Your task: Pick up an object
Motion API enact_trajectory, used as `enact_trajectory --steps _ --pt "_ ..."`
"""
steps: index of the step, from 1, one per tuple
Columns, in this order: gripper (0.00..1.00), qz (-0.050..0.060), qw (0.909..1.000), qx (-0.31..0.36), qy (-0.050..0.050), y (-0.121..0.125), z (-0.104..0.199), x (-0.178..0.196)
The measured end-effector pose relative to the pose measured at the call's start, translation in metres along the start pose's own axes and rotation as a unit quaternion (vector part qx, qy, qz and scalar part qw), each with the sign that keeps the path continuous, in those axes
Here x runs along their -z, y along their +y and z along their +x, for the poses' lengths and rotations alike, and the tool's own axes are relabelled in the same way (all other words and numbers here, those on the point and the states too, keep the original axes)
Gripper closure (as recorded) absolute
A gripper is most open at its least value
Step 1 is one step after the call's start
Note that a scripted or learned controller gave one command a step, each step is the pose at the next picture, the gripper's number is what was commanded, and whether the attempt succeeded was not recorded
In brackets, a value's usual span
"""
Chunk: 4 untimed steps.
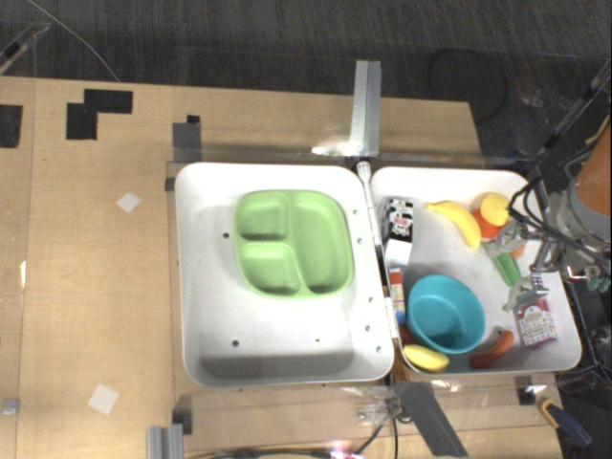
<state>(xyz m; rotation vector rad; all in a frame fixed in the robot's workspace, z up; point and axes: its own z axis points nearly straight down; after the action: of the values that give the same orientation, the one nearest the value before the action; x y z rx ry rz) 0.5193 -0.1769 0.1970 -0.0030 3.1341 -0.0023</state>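
Beside the blue bowl (445, 314), to its right, your gripper (532, 290) hangs over a small packet (537, 325); you cannot tell its state. Crowded toys nearby could make it snag or miss.

Grey arm (585, 220) with orange band, black cables; pincer (532, 290) looks metallic, blurred.

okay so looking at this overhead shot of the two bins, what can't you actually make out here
- Gripper, camera view: small and tangled with cables over the right bin; how its jaws stand is unreadable.
- Small packet: its label is too small to read.
- Red item: partly hidden behind the teal bowl.
- Items along the bin divider: the bowl covers their lower ends.
- Arm: cut off by the right edge.
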Motion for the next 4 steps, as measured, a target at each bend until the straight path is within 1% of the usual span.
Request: enact_trajectory --steps 1,2,3,4 --pt "0.0 0.002 0.9999 0.01 -0.005 -0.03 -0.043 -0.107" --pt "0.0 0.0 0.9988 -0.049 -0.003 -0.014 -0.058 -0.109" --pt "0.0 0.0 0.9963 -0.085 -0.003 -0.026 -0.043 -0.109" --pt "0.0 0.011 0.9999 -0.009 -0.007 0.006 -0.013 -0.105"
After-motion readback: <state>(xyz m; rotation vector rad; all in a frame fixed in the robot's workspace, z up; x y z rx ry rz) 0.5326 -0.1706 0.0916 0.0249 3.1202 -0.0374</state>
